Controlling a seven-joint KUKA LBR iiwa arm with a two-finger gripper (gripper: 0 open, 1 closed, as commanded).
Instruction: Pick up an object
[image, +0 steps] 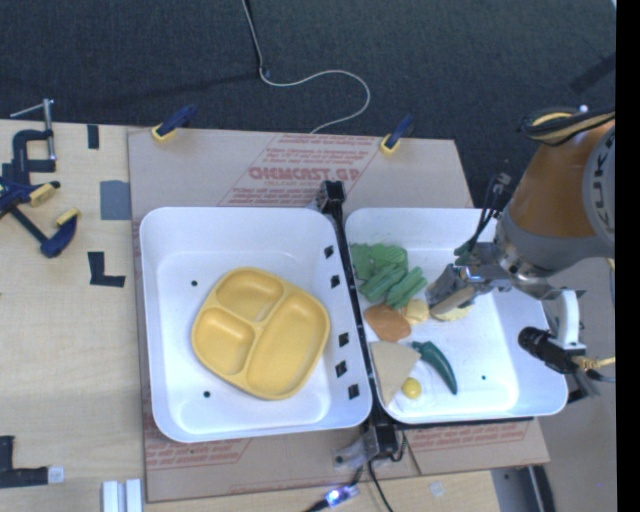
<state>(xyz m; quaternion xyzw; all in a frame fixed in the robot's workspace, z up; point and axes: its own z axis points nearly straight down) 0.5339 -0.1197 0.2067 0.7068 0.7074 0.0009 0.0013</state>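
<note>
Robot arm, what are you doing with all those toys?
The robot arm is reaching into the right bin, trying to pick something up. Its gripper is down next to a pale yellow toy, beside a green leafy toy and an orange one. A dark green pepper lies nearby. The left bin has a yellow divided plate.

camera spot: fixed overhead, above the pale wooden worktop (60, 330)
facing: down at a slant
range: mid, both shallow white plastic bins (165, 235) fit
</note>
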